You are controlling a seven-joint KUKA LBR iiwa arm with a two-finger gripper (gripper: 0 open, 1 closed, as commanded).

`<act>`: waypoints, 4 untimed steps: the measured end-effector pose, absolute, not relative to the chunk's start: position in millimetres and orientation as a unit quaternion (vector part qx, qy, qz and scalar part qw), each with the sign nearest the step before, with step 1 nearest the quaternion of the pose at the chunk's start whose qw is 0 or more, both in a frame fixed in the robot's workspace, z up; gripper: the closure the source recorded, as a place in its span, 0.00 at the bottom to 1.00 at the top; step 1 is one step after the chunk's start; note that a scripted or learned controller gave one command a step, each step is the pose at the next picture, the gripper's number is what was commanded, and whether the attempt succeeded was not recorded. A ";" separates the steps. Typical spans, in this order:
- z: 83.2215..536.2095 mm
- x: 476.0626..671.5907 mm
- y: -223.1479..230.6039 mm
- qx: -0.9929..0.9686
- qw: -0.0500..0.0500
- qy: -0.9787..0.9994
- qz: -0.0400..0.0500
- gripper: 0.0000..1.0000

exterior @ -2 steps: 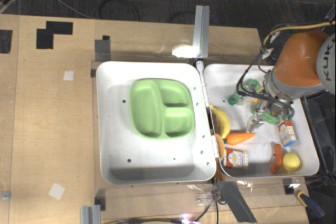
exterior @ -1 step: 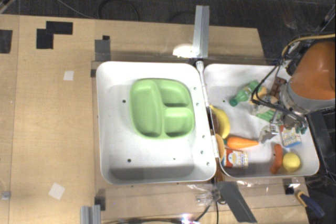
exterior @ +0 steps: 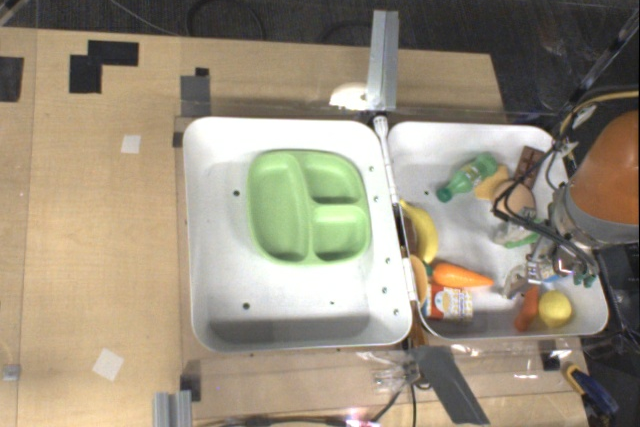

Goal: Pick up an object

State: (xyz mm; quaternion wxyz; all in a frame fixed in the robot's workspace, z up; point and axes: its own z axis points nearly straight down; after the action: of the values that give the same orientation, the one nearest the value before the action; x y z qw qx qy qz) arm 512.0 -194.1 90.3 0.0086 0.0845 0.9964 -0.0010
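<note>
Camera view: the gripper (exterior: 540,270) is being held low over the right bin (exterior: 470,143), near its right wall; its state cannot be told. A lemon (exterior: 555,309) is lying just beside it, with a carrot (exterior: 462,276) and banana (exterior: 424,232) further left. A green tray (exterior: 306,205) is being borne by the left bin (exterior: 215,245).

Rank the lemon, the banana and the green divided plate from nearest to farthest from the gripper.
Measured from the gripper:
1. Lemon, just below it in the right bin's corner.
2. Banana, by the divider.
3. Green divided plate, in the left bin.
</note>
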 end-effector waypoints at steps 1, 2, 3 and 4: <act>104.8 517.6 -193.8 0.080 0.017 0.997 -0.003 1.00; 104.4 517.4 -193.5 0.080 0.017 0.997 -0.003 0.00; 90.4 493.5 -204.6 0.136 0.009 0.991 0.000 0.00; 90.4 493.5 -204.7 0.122 0.009 0.993 -0.001 0.00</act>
State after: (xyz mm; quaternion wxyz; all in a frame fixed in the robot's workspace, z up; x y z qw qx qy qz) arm 493.5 -204.7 90.4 0.0093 0.1216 0.9925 -0.0010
